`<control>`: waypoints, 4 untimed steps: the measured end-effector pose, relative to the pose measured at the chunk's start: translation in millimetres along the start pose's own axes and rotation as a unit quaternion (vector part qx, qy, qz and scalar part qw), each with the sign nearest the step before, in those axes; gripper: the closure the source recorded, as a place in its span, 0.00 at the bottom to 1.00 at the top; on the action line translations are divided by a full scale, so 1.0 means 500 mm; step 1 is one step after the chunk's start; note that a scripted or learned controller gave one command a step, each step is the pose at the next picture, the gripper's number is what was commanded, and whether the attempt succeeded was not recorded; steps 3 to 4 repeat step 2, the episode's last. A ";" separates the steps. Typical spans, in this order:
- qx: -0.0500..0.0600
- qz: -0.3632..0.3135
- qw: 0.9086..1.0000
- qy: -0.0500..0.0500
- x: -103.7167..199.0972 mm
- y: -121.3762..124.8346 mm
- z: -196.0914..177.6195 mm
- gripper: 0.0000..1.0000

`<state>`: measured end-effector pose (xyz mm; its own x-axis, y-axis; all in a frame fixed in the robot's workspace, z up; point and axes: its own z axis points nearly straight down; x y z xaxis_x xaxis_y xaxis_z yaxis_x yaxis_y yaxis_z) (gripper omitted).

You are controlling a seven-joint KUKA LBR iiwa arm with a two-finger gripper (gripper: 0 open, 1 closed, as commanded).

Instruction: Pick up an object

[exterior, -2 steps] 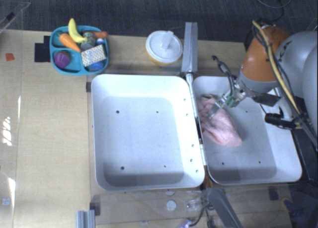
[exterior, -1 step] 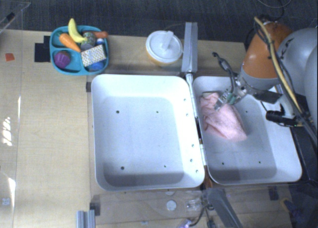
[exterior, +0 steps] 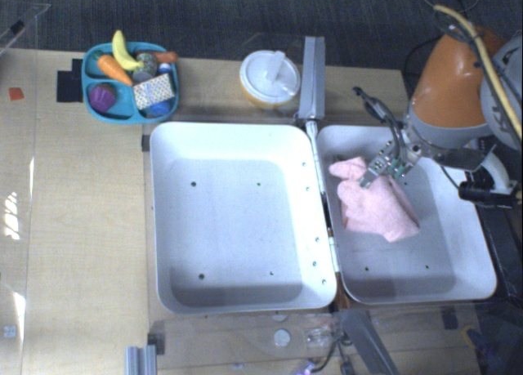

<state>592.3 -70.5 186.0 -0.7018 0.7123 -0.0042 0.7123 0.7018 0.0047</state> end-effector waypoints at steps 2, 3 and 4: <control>0.000 0.024 1.000 0.000 -0.092 0.057 -0.036 1.00; 0.000 0.024 1.000 0.000 -0.092 0.057 -0.036 1.00; 0.000 0.024 1.000 0.000 -0.092 0.057 -0.036 1.00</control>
